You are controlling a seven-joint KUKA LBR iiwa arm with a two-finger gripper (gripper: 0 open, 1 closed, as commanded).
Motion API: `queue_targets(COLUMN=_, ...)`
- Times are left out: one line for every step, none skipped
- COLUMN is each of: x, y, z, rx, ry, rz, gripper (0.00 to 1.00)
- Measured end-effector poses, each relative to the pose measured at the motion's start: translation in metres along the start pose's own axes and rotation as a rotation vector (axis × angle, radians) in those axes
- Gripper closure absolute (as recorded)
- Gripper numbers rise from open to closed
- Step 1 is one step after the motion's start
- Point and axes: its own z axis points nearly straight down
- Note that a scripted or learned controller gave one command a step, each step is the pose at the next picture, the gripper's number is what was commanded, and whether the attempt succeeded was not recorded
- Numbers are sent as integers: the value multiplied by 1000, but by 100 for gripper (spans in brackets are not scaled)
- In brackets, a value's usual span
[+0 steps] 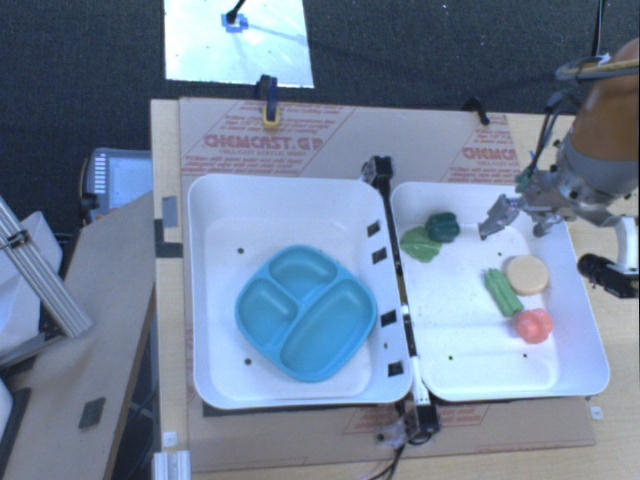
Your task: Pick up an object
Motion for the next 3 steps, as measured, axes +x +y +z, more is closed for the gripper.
queue_targets(x=0, y=3, z=-8, rx=-13, ry=-2, rz=-3, gripper=0)
queue_targets(x=9, y=-1, z=48, rx=-9, ry=-1, rz=-2, gripper=0)
queue_targets(x=12, y=-2, z=90, rx=-10, ry=-1, rz=-1, gripper=0)
